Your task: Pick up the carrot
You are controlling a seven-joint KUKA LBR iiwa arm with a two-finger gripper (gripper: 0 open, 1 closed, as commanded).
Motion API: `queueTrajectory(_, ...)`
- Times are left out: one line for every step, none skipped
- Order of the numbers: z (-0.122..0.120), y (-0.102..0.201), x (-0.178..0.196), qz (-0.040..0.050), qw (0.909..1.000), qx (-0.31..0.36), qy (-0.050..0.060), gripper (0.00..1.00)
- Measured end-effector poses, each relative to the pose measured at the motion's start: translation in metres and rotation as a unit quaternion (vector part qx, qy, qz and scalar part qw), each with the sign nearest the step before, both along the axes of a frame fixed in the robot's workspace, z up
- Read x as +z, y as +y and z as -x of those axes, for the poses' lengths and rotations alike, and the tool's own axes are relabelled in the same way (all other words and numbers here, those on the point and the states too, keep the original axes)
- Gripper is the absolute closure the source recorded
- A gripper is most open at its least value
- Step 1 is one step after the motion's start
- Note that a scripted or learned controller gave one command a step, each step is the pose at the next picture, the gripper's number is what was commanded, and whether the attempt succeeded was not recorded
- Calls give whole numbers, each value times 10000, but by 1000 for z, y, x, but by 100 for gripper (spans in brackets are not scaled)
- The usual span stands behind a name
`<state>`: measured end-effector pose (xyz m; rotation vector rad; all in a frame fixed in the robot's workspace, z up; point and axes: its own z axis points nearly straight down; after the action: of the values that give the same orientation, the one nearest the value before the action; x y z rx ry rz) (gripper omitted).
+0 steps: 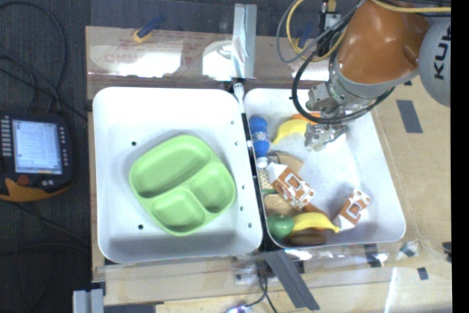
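Arm: grey KUKA arm with orange band (377, 40), reaching in from the right, cut off by the picture's edge.
Gripper: two-finger metal gripper (322, 137) low over the far part of the right white bin (381, 179); whether it is parted or closed, and whether it grips anything, cannot be told from this view.
Carrot: a small orange sliver (300, 116), possibly the carrot, by the right bin's far edge, mostly hidden under the wrist.
Beside gripper: yellow plastic banana (288, 130), blue-and-white bottle (259, 134) along the bin's left wall.
Near corner heap: orange-and-white cartons (293, 189), green round fruit (279, 226), second yellow banana (316, 222), brown item partly covered.
Left white bin (117, 113): green three-compartment plastic tray (183, 183), centred.
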<state>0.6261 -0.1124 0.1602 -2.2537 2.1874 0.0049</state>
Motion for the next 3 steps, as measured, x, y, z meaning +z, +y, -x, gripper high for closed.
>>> queueTrajectory(-6,-18,42,-8,9889,1486,-25,100)
queueTrajectory(-39,-67,58,-14,9500,3123,-29,100)
queueTrajectory(-43,-58,57,-3,8942,4477,-18,100)
